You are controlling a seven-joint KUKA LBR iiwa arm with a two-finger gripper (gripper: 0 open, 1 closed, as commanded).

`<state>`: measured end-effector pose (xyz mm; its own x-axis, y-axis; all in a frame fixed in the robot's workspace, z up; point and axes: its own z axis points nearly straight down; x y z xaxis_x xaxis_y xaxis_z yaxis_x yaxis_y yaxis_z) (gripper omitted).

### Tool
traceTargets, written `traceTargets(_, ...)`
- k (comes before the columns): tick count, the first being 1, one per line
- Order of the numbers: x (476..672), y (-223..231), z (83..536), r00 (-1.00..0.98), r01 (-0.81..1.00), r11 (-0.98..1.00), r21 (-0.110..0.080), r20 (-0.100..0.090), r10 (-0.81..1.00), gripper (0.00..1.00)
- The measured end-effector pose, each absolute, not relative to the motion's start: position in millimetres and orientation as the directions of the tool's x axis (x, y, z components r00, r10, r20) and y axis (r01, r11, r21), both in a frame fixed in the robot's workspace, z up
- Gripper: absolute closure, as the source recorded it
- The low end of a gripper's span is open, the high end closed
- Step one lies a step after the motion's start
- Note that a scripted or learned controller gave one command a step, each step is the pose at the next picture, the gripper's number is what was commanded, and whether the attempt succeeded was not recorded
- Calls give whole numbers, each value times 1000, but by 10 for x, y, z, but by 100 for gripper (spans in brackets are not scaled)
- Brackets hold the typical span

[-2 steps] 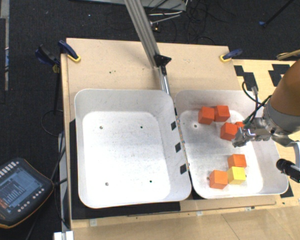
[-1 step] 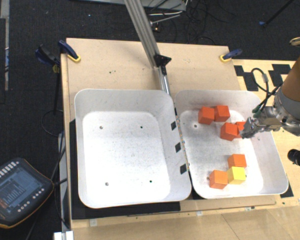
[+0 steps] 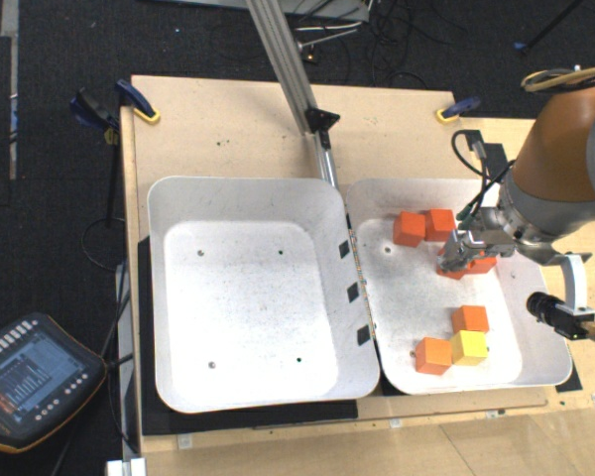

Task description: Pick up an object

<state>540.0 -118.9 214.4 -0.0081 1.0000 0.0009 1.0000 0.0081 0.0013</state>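
Note:
In the right bin [image 3: 407,296], two orange blocks [image 3: 422,226] sit side by side near the far wall. A red-orange block [image 3: 476,263] lies just right of them, partly hidden beneath my gripper [image 3: 459,256], which hangs low over it at its left edge. Near the bin's front stand an orange block [image 3: 470,317], a yellow block [image 3: 471,346] and another orange block [image 3: 433,355], clustered together. The arm's grey wrist and orange band [image 3: 565,157] reach in from the right.
The left bin [image 3: 243,286] sits beside the right one, sharing a ridge with black clips [image 3: 355,291]. A metal pole [image 3: 288,53] slants in from the top. A teach pendant [image 3: 30,375] lies at the lower left, off the bench.

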Motion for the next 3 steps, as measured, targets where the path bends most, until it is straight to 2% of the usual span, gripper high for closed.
traceTargets(1,5511,-673,2095,-8,1000,8,0,1,1000,100)
traceTargets(2,5479,-88,2180,-9,1000,9,1,3,1000,100)
traceTargets(3,5660,449,2202,-9,1000,9,2,2,1000,100)
